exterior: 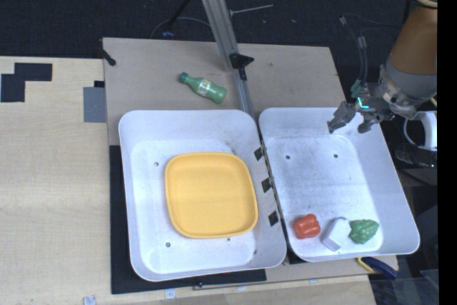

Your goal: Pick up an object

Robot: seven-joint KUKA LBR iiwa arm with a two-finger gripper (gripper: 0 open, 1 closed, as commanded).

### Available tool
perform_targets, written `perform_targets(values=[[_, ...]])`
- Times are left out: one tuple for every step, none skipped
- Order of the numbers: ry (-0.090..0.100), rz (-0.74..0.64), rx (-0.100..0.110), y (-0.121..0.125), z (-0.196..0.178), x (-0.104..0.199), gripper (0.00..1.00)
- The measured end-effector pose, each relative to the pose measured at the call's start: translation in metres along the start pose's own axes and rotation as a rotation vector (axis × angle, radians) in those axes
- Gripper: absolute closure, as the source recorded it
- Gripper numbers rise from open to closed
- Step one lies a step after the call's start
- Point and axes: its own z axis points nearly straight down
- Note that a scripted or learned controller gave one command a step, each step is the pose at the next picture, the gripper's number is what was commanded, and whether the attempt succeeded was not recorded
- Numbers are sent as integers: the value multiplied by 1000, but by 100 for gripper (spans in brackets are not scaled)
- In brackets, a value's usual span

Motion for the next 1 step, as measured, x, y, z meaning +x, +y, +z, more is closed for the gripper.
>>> perform_targets(values=[[0, 0, 0, 0, 0, 0, 0]])
